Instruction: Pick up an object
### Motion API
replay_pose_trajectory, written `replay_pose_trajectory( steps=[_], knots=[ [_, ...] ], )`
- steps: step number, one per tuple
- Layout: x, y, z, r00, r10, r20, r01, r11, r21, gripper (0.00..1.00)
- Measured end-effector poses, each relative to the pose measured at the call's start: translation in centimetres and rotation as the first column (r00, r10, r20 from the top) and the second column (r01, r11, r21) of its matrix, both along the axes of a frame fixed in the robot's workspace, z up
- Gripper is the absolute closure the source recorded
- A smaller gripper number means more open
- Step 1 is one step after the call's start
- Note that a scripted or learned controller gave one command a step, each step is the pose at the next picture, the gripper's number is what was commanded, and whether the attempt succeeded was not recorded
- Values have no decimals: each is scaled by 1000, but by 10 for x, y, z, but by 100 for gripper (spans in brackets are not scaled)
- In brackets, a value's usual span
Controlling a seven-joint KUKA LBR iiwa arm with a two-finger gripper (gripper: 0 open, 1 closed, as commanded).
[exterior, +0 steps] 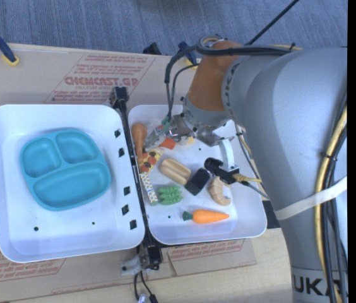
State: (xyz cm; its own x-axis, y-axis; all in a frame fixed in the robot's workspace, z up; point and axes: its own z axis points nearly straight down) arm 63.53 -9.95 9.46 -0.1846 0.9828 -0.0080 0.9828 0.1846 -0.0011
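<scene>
The arm reaches in from three o'clock and bends down over the right bin (pixel 247 223), with the end effector (pixel 177 130) low at the bin's eleven o'clock corner. Its opening is lost in clutter and shadow, so whether it is wide, narrow or gripping something I cannot tell.

The task names no particular thing, so any piece in the right bin will serve. Nearest the end effector are a small orange-red piece (pixel 168 144) just at its six o'clock and a slim orange piece (pixel 139 134) at nine o'clock, against the bin wall. Farther toward six o'clock lie a tan roll (pixel 174 168), a black block (pixel 197 181), a green piece (pixel 170 194), a pale croissant-like piece (pixel 219 192) and a carrot (pixel 206 216). The left bin (pixel 1 169) carries a blue tray (pixel 65 167).

To do this step well, I judge it best to choose a piece that lies apart from its neighbours. The carrot, alone near the six o'clock rim, looks easiest; grip it across its width, near the thick end. The pieces beneath the end effector are crowded and close to the wall, so a descent there risks pinching two things or striking the rim. Come straight down, centre over the target, close, then lift slowly and check that something rises.
</scene>
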Motion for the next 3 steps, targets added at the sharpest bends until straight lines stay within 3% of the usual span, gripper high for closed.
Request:
replay_pose_trajectory(
  steps=[1,2,3],
  knots=[
    [22,-14,-1,959,283,1,-283,959,7,0],
    [23,-4,0,911,411,0,-411,911,2,0],
    [-57,-10,0,851,525,3,-525,851,4,0]
  ],
)
